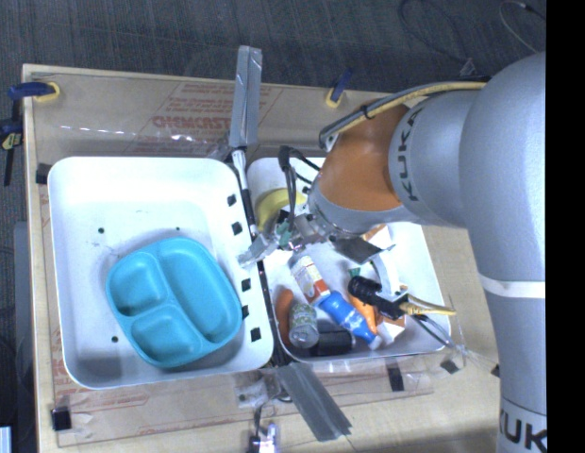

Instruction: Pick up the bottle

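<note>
Presently the arm [434, 159] reaches in from the right over the right bin [420, 345], its claw [274, 239] low near the divider between the bins, probably placed to drop onto the clutter below; whether the claw is open or closed cannot be told. The bottle [309, 277], small and white with a red label, lies flat in the right bin just below the claw, among a blue tube [347, 314], a can [303, 325] and other items. Its long axis runs diagonally, upper left to lower right; the cap end cannot be made out.
</note>
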`<action>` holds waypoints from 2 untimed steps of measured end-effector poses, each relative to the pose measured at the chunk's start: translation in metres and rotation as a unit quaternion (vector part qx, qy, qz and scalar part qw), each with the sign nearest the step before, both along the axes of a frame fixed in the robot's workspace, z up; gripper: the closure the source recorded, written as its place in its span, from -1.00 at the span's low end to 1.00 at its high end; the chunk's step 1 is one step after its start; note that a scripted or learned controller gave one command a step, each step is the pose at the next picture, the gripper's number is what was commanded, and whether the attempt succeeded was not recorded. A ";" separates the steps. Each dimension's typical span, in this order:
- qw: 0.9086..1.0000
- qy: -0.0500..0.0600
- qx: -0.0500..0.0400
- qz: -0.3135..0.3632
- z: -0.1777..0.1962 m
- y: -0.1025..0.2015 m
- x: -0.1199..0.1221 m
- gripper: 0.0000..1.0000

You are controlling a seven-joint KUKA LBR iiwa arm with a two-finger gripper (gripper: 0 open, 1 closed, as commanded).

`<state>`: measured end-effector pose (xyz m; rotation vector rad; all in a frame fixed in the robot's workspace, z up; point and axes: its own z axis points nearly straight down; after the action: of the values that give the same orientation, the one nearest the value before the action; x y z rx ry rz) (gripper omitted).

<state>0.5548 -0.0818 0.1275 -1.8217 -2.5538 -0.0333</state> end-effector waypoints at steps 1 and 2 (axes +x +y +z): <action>0.999 0.003 -0.010 0.049 0.087 -0.062 -0.041 -1.00; 1.000 -0.001 -0.015 0.027 -0.033 -0.064 -0.074 -1.00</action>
<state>0.4805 -0.1462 0.0949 -1.7607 -2.6174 0.0033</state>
